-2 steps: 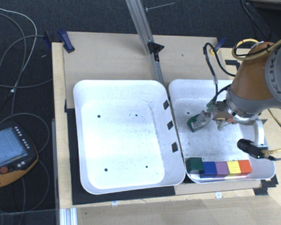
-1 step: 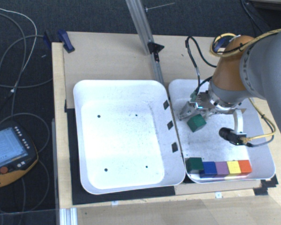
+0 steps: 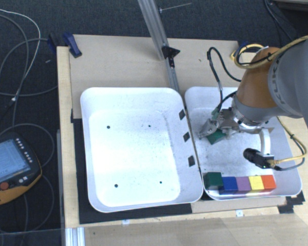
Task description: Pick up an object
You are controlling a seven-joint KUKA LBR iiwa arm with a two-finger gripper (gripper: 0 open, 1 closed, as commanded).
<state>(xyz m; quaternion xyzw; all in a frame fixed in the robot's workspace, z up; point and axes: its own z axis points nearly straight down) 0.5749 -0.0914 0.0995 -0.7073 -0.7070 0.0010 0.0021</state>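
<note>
Over the right bin (image 3: 293, 186), the KUKA arm (image 3: 277, 83) reaches down so that its gripper (image 3: 213, 131) sits low near the bin's middle, toward the wall shared with the left bin (image 3: 92, 101). A small dark green object (image 3: 214, 137) lies directly at the fingertips, apparently between them, though the view is too coarse to confirm a firm hold or to judge how wide the fingers stand; that cannot be told. The object's long axis is too small to read. Along the right bin's near wall, well apart from the gripper, runs a row of blocks: a green block (image 3: 212, 179), a blue block (image 3: 229, 184), a purple block (image 3: 243, 183), a yellow block (image 3: 255, 182) and an orange block (image 3: 268, 181). The coming move likely turns on the green object being straight beneath the gripper, not off to one side, so a plain vertical lift would test the grasp.
</note>
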